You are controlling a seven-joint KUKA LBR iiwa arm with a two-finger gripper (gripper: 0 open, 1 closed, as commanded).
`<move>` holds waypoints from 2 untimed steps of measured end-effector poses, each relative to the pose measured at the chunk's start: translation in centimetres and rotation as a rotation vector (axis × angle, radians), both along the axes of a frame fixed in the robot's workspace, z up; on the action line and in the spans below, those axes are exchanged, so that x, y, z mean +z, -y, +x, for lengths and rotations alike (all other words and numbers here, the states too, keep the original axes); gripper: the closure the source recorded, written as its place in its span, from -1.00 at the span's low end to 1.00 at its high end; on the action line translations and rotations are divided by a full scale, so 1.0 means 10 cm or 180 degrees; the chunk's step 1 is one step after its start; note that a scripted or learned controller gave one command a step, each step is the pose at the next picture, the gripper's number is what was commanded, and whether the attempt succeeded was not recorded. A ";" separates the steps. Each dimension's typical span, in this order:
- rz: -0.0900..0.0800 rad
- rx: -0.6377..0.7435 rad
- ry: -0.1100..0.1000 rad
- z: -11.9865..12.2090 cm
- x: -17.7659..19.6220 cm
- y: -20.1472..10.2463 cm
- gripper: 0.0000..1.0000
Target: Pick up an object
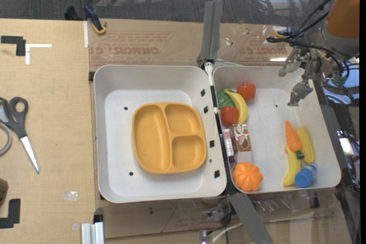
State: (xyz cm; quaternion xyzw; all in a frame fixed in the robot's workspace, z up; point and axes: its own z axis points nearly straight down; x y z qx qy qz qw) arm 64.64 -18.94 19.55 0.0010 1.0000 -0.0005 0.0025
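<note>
My gripper (292,82) hangs over the far right corner of the right bin (269,117), open, with nothing between its fingers. Below it on the bin floor lie an orange carrot (293,135), a yellow corn cob (306,143), a second banana (291,168) and a blue bottle (305,175). Along the bin's left side sit a red tomato (246,91), a banana (239,104), a green leafy piece (224,99), a red fruit (230,116), a brown packet (242,138) and an orange pumpkin (247,176).
The left bin (114,123) holds a yellow divided plate (169,137). Scissors (20,130) lie on the wooden bench at far left. A blue and yellow clip (95,20) sits behind the left bin. Cables hang near the arm at upper right.
</note>
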 end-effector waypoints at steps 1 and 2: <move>0.0005 -0.0446 -0.0012 -0.47 -1.03 0.15 -1.00; 0.0004 -0.0896 -0.0005 -1.09 -1.03 0.24 -1.00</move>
